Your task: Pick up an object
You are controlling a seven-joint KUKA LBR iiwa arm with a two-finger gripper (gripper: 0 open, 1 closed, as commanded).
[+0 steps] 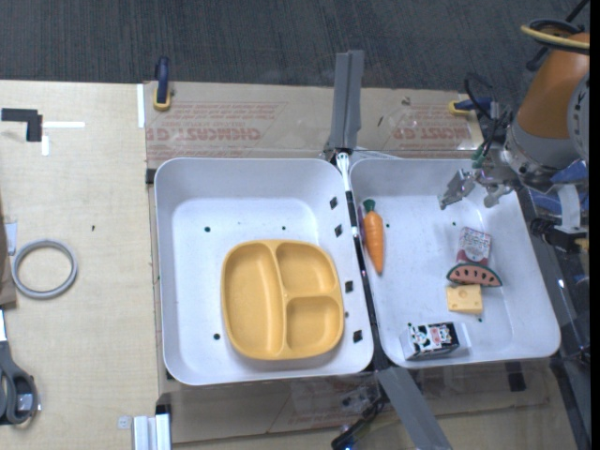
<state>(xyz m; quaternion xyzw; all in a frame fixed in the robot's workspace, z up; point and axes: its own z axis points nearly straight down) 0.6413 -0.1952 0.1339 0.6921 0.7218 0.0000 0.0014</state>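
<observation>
Along the near rim of the right bin (525,352), at about 6 o'clock, you have item one: a small black-and-white carton (432,338) lying on its side. Just beyond it, toward 3 o'clock, a cheese wedge (464,299) touches a watermelon slice (473,275), with a small printed packet (474,244) close behind. At the bin's 9 o'clock wall, a carrot (374,238) lies lengthwise, well apart from the rest. Farthest, at 1 o'clock, the gripper (476,187) hangs above bare floor, fingers spread and holding nothing.

Step in hand, as you would judge it: approach, no object yet chosen. Next move calls for travel toward 6 o'clock and a descent over the packet, the nearest candidate.

The left bin (187,251) carries a yellow divided tray (281,298). Open room: the right bin's middle floor. The carrot and carton sit close to walls, so expect crowded finger clearance there.
</observation>
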